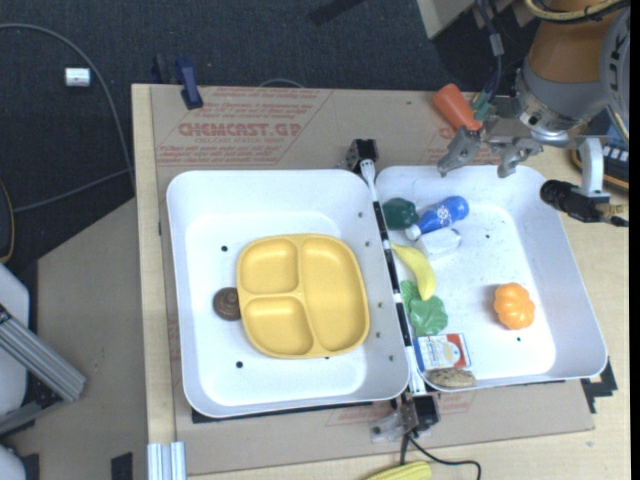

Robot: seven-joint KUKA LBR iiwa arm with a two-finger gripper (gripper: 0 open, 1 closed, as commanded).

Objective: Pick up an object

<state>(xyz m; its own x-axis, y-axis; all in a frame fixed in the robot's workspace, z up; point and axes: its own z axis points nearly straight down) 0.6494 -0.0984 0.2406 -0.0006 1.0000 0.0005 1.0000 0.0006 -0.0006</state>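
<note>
Beside divider, banana (417, 270) lengthwise, tip down-right.

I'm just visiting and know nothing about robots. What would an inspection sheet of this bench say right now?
Surface: bench board bearing left bin and right bin.
Job's things: in right bin, orange fruit, banana, blue bottle, green toys, small carton.
Clutter: yellow divided plate and brown disc in left bin.
Grippers: gripper open, above right bin's far edge, holding nothing.
Cables: white cable on floor.
Surroundings: dark carpet.
</note>
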